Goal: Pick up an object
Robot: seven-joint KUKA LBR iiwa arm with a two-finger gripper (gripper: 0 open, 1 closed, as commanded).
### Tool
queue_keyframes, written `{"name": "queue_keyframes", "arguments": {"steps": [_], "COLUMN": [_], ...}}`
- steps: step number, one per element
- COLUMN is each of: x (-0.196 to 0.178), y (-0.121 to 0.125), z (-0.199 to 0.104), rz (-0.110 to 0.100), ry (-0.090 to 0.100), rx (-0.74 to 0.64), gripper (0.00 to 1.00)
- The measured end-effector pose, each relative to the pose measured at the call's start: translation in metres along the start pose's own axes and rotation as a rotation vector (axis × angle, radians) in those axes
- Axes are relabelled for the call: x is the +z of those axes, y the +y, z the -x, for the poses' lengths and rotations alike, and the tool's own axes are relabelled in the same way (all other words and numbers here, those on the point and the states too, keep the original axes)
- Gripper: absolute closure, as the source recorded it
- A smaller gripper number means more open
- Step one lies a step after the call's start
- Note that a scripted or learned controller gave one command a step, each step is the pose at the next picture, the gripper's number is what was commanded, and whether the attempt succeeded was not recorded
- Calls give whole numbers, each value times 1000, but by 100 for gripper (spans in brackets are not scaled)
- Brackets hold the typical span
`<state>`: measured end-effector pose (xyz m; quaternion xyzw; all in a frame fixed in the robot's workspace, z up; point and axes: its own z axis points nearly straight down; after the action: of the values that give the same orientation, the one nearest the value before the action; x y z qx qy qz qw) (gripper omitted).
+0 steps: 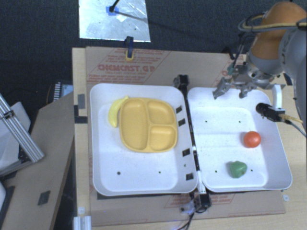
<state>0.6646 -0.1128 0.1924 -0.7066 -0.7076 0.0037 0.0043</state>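
- The two-finger tool [231, 91] hangs over the far edge of the right-hand shallow white bin [211, 143], at the end of the grey arm with the orange band [278, 28] that reaches in from the right
- Its two grey fingers [220, 90] are spread well apart, pointing down toward the bin's far rim, and nothing lies between them; the tool has hold of nothing
- A small round orange-red ball [252, 139] rests on the floor of the right bin, toward its right side, well apart from the tool
- A small green lumpy object [237, 168] lies in the same bin, nearer the front rim, just in front of and slightly left of the orange-red ball; the two are near but not touching
- A black fitting [266, 110] with a cable sits over the right bin's right side, between the tool and the orange-red ball
- The left-hand shallow white bin [139, 176] holds a yellow plastic divided plate [146, 124] with three compartments, lying flat in the far half of the bin
- A pale yellow banana-shaped object [114, 112] lies against the plate's left edge, partly tucked beside it
- The two bins sit side by side on the tabletop, on a brown cardboard sheet [129, 66] printed with red lettering, joined along a black strip [188, 128] down the middle
- A shiny silver square sheet [114, 12] lies beyond the cardboard at the far side
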Motion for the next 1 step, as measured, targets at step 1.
{"name": "queue_keyframes", "arguments": {"steps": [1], "x": [-8], "y": [3], "z": [0], "rz": [13], "ry": [-1], "rx": [-2], "gripper": [0]}}
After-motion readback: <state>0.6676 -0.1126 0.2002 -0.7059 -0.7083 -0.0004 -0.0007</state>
